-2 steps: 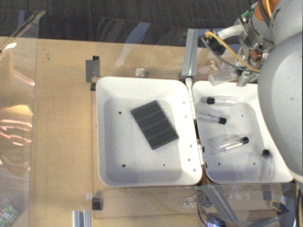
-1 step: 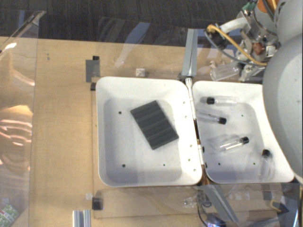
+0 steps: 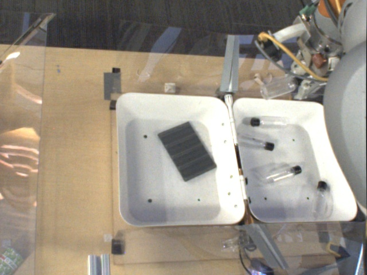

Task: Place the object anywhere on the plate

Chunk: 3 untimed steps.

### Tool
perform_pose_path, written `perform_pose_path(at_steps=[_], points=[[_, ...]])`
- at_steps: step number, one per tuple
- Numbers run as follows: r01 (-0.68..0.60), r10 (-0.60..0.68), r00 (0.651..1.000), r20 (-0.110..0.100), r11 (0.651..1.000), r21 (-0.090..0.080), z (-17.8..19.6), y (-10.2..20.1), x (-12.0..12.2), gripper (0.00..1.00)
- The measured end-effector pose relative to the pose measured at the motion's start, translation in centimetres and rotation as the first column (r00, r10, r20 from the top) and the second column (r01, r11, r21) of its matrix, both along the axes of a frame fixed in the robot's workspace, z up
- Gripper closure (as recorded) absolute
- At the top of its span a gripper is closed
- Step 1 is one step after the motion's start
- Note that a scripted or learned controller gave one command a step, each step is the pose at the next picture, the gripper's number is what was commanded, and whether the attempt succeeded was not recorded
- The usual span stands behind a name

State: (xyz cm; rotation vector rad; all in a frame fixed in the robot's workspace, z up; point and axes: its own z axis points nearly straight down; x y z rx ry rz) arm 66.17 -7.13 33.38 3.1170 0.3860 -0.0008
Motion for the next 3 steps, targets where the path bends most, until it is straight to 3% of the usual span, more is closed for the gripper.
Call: perform_pose_path(at_steps=[1,2,3], points=[[-0.239,0.239,0.971,-0.001,0.971,0.002,-8.1,-2.2,-0.1,1.00],[-0.298,0.298,0.955,0.003,0.955,0.000,-1.4,-1.5,0.1,1.00],[-0.660,0.660,0.751,0.000,0.751,0.001,-14.6,-5.9,-1.2,1.00]])
